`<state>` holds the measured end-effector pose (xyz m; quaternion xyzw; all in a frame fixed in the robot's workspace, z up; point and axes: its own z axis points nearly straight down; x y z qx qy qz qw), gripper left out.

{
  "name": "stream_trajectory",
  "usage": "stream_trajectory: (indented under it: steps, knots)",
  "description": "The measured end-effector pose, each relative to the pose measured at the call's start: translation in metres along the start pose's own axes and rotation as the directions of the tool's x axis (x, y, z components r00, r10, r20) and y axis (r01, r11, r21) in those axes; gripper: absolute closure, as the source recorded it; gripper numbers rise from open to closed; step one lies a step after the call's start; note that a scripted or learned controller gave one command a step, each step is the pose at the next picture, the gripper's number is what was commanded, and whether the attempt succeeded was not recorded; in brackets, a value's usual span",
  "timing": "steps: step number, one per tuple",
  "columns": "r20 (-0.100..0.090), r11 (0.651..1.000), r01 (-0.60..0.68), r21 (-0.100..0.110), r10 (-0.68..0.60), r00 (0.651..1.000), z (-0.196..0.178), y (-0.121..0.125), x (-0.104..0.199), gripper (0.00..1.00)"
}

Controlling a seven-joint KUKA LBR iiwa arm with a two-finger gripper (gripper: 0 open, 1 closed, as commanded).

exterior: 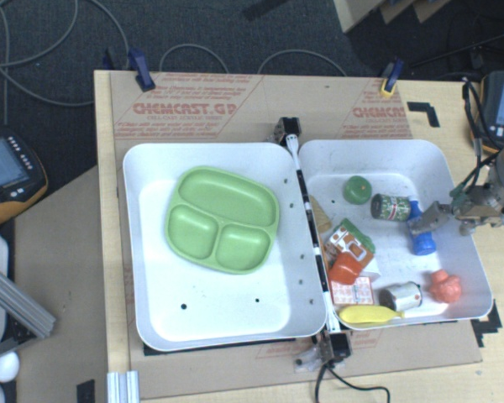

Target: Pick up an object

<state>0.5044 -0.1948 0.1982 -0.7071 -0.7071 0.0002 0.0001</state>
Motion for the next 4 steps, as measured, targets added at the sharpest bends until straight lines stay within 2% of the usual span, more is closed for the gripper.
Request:
stream_trajectory:
  steps: [1,2,3,4]
  knots:
    - [0.000,1.000,0.001,-0.001,-0.001,1.000,0.114,0.037,0.001,0.00]
    - [0.001,1.000,0.000,-0.002,0.000,1.000,0.104,0.037,0.001,1.00]
    - [-0.001,1.000,0.001,0.000,-0.001,1.000,0.114,0.030,0.077,1.00]
    - [-0.001,1.000,0.002,-0.002,-0.002,1.000,0.008,0.048,0.148,1.00]
